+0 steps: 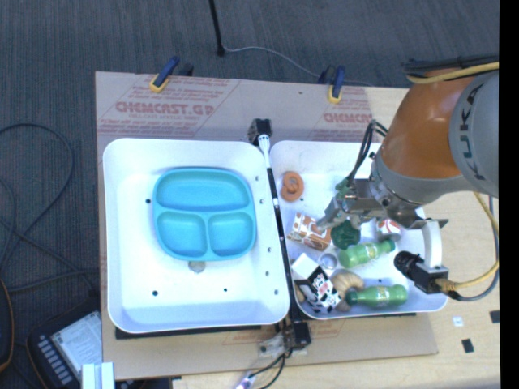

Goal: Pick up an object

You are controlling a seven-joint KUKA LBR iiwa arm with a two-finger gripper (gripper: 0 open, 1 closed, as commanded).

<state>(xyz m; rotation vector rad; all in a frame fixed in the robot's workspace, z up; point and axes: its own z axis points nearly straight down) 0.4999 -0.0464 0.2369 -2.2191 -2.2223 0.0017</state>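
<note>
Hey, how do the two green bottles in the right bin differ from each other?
The upper green bottle is paler, yellowish green, and lies tilted, close under the gripper. The lower green bottle is a darker, stronger green, lies nearly level by the right bin's front wall, and is farther from the gripper. Both lie on their sides in the same bin.

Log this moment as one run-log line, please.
arm: over right bin | gripper: low among clutter, near dark green piece | grasp: cannot tell | left bin: blue tray
</note>
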